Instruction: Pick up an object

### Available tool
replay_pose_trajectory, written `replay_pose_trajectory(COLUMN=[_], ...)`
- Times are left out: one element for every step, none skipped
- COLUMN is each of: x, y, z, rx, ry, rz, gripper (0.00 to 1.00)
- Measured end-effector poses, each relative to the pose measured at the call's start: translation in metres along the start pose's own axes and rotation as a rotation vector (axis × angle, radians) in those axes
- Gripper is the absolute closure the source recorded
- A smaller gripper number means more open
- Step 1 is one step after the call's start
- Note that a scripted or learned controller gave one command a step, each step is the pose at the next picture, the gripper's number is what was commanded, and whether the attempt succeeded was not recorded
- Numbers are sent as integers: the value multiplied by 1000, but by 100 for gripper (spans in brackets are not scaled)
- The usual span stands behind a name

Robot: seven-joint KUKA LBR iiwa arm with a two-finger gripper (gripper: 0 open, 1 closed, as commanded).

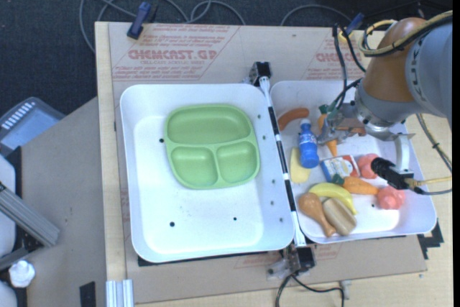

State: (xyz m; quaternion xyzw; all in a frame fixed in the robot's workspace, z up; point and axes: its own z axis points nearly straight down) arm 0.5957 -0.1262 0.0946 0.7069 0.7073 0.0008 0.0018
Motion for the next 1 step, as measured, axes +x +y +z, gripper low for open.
replay_pose_trajectory(x=[84], y=[-8], z=[-91], rx=[3], ry=[2], rz=[-1], gripper=[100])
